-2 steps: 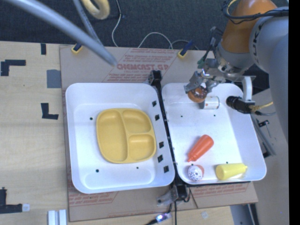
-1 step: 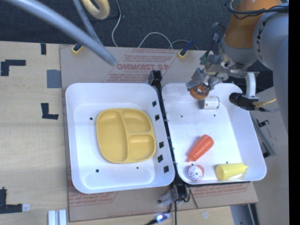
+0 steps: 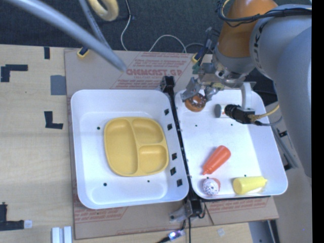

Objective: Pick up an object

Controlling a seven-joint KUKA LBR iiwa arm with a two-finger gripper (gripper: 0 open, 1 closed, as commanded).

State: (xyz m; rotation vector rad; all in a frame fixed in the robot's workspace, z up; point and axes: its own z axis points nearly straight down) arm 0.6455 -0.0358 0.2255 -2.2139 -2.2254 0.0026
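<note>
The gripper (image 3: pixel 198 94) hangs over the far-left corner of the right bin (image 3: pixel 258 151), its fingers closed around a small brown doughnut-like toy (image 3: pixel 195 103). Nearer in that bin lie an orange carrot (image 3: pixel 217 159), a yellow block (image 3: pixel 249 185) and a speckled ball (image 3: pixel 210 187).

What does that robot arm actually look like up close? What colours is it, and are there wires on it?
The arm is thick, rounded and smooth, light grey, with a glossy orange band above the wrist. Below that sits a small metal gripper of silvery parts. Thin dark cables loop beside the orange band, and a black cylindrical fitting with a yellowish cable sticks out near the wrist.
</note>
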